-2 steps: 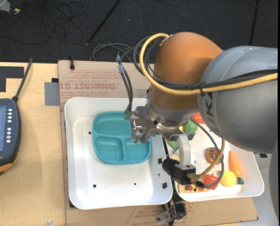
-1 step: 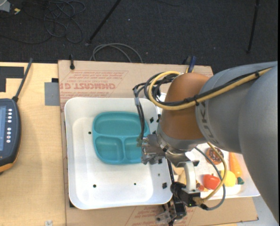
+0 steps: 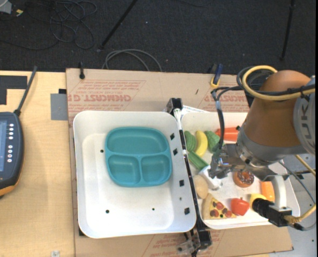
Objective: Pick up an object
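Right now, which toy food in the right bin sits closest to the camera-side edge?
The pizza slice, a tan wedge with red dots at the bin's front edge. The red pepper lies just behind it; the banana and the green pieces lie toward the back.

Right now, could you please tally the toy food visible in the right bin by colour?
Green: 2, a long pod and a leafy piece
Yellow: 1, banana
Orange: 2
Red: 1
Tan: 1
Pizza slice, mixed: 1
Total: 8 visible

I'm seeing a smooth teal plastic tray (image 3: 137, 157) catching soft light, white bins (image 3: 89, 197) looking matt plastic, brown cardboard (image 3: 111, 92) lying dull beneath, pale wood-grain tabletop (image 3: 38, 143) showing matt, toy food (image 3: 201, 142) shining glossy
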Tool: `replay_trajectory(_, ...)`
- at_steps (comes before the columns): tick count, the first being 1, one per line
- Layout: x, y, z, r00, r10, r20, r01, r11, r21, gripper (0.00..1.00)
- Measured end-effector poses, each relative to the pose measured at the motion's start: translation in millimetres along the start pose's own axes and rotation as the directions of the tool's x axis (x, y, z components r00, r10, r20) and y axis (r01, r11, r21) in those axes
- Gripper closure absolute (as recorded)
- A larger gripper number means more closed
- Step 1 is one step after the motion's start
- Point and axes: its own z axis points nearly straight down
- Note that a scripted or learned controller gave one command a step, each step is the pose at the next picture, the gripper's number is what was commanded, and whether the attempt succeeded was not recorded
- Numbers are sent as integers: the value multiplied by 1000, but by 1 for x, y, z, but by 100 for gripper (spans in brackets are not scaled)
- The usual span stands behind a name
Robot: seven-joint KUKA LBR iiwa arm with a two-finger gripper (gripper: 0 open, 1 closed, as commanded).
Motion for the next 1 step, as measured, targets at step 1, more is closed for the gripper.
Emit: replay_trajectory(1,65,-1,-39,1000,-18,-6,18,1000,1,100)
